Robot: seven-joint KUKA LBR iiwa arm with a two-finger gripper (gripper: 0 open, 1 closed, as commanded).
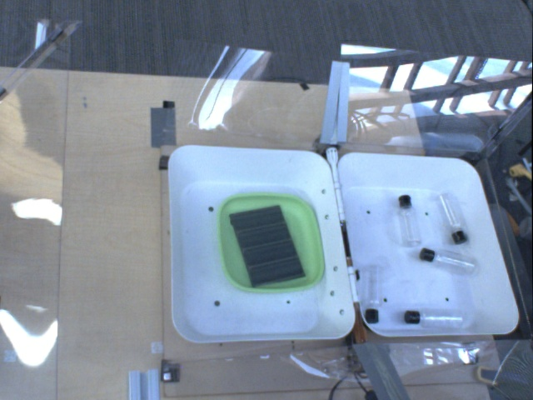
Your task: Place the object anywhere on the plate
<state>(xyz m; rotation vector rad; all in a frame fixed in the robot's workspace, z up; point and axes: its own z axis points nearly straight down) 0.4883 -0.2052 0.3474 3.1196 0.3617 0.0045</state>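
Note:
A green square plate [310, 238] lies in the left bin [191, 248]. A dark grey ribbed slab [266, 245] rests flat on the middle of the plate, turned slightly askew. In the right bin [491, 307] lie several clear vials with black caps: one upright-looking near the top [406, 217], one at the upper right [451, 220], one in the middle [445, 259], one at the lower left [371, 294] and one along the front edge [433, 316].
The two bins meet along a central seam [340, 223]. A metal bracket [336, 102] stands behind the bins, and a small dark block [163, 123] sits on the wooden bench at the left. Glass glare streaks the bench.

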